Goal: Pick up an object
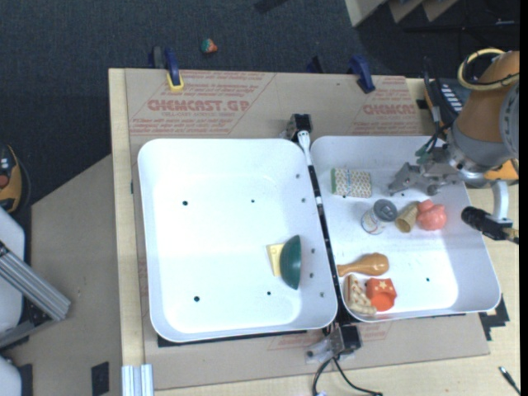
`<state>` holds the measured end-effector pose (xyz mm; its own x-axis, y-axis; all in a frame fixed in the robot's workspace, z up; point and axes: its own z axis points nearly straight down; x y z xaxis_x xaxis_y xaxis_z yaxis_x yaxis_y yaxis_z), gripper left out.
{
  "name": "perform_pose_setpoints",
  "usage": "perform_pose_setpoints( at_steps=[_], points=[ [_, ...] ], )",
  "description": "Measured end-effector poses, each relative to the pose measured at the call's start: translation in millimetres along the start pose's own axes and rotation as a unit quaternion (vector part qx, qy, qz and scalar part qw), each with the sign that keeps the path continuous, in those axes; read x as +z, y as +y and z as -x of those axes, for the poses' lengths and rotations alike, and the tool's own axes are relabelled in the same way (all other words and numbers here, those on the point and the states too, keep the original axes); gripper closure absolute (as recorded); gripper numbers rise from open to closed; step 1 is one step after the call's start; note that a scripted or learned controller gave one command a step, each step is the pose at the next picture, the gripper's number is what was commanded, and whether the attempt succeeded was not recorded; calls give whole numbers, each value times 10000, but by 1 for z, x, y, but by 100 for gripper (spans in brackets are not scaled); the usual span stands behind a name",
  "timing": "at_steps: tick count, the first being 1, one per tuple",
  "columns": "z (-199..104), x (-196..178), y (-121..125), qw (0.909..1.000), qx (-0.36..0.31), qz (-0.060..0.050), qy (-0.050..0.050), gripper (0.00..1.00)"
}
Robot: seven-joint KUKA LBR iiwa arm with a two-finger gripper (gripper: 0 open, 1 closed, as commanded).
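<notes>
My gripper [415, 181] hangs over the far part of the right bin [470, 254], open, with nothing between its fingers. Just below it lie a pink lump [431, 215], a tan cone [407, 218] and a grey round piece [383, 212]. A checkered pad [352, 181] sits to the gripper's left. Nearer the front of this bin are a tan gourd shape [364, 265], a red piece [380, 291] and a waffle-like piece [355, 295]. In the left bin [190, 221] a green and yellow object [285, 261] rests by the right wall.
The grey arm with its orange band [487, 97] comes in from the right above the right bin's far corner. A black part [487, 221] juts over the bin's right rim. Blue clamps [172, 66] hold the far edge of the board.
</notes>
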<state>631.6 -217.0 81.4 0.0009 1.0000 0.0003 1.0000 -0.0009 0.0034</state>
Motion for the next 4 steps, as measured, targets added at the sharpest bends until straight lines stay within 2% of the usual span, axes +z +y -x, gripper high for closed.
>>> perform_pose_setpoints(
  at_steps=[1, 2, 3, 4],
  points=[
    [8, -149, -55, 10000, 9, 23, -24, 0],
    [7, -152, -53, 10000, -6, 9, -18, 100],
    [7, -92, -158, 10000, 26, -77, 26, 100],
    [-69, -181, -150, 10000, -50, 31, -3, 100]
  ],
)
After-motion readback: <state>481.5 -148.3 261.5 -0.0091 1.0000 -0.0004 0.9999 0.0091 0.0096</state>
